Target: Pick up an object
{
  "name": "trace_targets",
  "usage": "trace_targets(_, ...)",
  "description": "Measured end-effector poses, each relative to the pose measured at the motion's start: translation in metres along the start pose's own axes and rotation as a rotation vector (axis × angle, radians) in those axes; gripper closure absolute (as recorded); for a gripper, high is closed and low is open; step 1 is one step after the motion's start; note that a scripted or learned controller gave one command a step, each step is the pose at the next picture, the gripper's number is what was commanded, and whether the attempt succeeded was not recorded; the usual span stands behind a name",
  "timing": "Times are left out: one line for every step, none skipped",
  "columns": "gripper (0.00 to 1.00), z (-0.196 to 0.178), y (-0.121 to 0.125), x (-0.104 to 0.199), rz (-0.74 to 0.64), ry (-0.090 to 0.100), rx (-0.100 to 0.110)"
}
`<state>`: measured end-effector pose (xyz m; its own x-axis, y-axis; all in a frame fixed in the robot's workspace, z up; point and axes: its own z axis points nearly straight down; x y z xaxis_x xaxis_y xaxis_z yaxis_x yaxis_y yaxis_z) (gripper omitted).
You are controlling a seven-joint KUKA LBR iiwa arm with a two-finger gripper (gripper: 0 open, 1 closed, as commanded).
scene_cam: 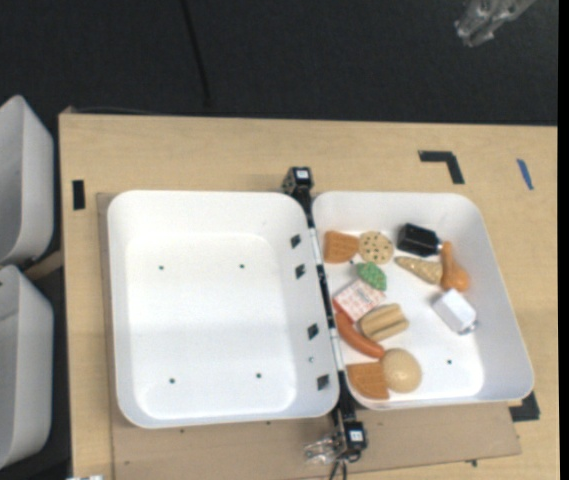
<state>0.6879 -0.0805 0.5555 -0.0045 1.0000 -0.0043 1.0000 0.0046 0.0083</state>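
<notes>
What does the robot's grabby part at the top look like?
The tool is a pale, silvery-grey metal piece, blurry against the dark floor at the top right. It looks thin and spiky, with shiny bits. The blur hides any cables or markings.

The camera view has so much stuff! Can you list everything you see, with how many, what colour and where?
shallow white plastic bins: 2, white, side by side on bench
tan wooden bench: 1, tan, under bins
small toy foods: about ten, orange, tan, green, white, in right bin
small black block: 1, black, right bin's far side
white box: 1, white, right bin's right side
gripper: 1, grey, top right, above the dark floor
</notes>
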Motion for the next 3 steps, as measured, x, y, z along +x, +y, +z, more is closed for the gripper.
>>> trace_targets(1.0, 0.143, 0.0, 0.042, 0.0, 0.005, 0.022)
trace_targets(1.0, 0.035, -0.002, 0.014, 0.005, 0.001, -0.005)
trace_targets(1.0, 0.183, -0.04, 0.03, 0.007, 0.004, 0.024)
